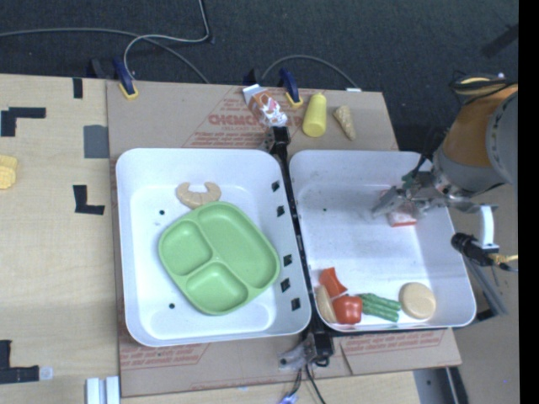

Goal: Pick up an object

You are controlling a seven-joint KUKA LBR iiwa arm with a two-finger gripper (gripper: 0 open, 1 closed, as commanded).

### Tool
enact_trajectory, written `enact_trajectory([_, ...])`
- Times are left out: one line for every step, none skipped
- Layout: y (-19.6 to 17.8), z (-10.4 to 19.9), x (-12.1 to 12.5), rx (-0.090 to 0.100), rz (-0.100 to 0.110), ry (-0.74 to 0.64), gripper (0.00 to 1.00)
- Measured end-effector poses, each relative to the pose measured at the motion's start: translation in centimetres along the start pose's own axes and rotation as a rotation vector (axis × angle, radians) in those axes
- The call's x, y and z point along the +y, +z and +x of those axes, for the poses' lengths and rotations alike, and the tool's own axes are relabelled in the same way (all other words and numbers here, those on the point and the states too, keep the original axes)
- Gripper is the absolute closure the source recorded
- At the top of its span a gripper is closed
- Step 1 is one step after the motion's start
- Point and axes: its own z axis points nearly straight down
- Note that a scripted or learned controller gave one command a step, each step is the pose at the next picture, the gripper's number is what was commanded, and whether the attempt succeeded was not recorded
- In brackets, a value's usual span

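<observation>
Gripper (402, 204) low over the right bin (362, 162), whether spread or pinched I cannot tell, a small red-and-white thing (402, 219) just beneath it, not visibly gripped; food pieces (370, 303) untouched at near edge, pick likely undone.

Two bins side by side: left bin (135, 225), right bin (438, 263). Left bin: divided plate (219, 257) centre-near, small curved item (198, 194) just beyond its far edge. Right bin: gripper (402, 204) over the far-right part, small item (402, 219) under it; pepper piece (337, 297), bean pod (381, 306) and round bun (417, 300) in a row along the near wall. Beyond the bins on the cardboard (168, 116): small packet (264, 103), bottle (314, 114), cone (344, 121), left to right.
</observation>
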Motion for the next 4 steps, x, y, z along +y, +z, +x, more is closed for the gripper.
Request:
enact_trajectory([-4.9,0.1,-3.7,0.007,0.018,0.002,0.0])
enact_trajectory([1.3,0.1,1.5,0.005,0.009,0.001,0.0])
enact_trajectory([0.0,0.1,1.8,0.001,0.0,-0.001,1.0])
enact_trajectory([0.0,0.1,1.8,0.0,-0.002,-0.001,0.0])
